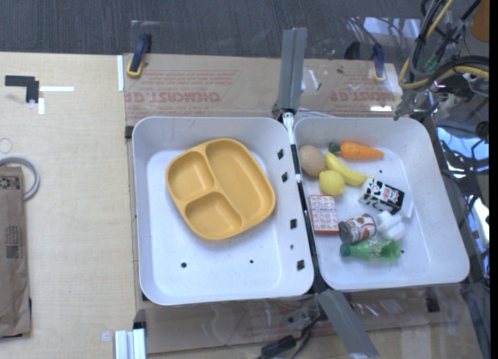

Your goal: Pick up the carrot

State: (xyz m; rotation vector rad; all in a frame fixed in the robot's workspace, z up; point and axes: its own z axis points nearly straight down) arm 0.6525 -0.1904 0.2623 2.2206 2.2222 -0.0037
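The carrot (360,149) is orange with a small green top and lies flat near the back wall of the right bin (443,217), its tip pointing right. It rests just behind a yellow banana (347,169) and to the right of a brown potato (312,160). Part of the arm with its cables (445,34) hangs over the bench at the top right, above and behind the right bin's far corner, well clear of the carrot.
The right bin also holds a lemon (331,183), a red box (323,214), a can (358,230), a black-and-white carton (383,195) and a green bottle (372,251). A yellow divided plate (221,188) lies in the left bin (156,272). A grey divider (292,69) stands between the bins.
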